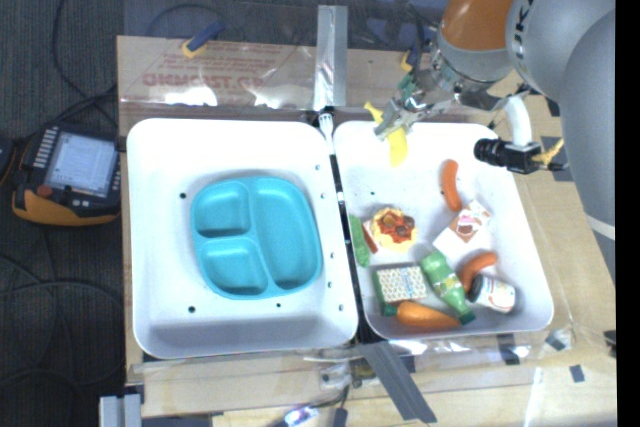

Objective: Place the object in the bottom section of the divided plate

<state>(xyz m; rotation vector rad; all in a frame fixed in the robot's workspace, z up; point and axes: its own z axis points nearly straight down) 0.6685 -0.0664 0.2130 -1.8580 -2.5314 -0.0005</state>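
Yellow banana point(398, 149) hangs pinched between the closed fingers of your gripper point(394, 122) at upper centre-right, well apart from the blue divided plate point(255, 235) at left.

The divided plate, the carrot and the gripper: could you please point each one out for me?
divided plate point(300, 233): camera view, floor of its large right section.
carrot point(428, 316): camera view, middle of its body.
gripper point(393, 127): camera view, between its fingertips.

Turquoise divided plate point(256, 235); white bins point(160, 165); orange carrot point(428, 316).
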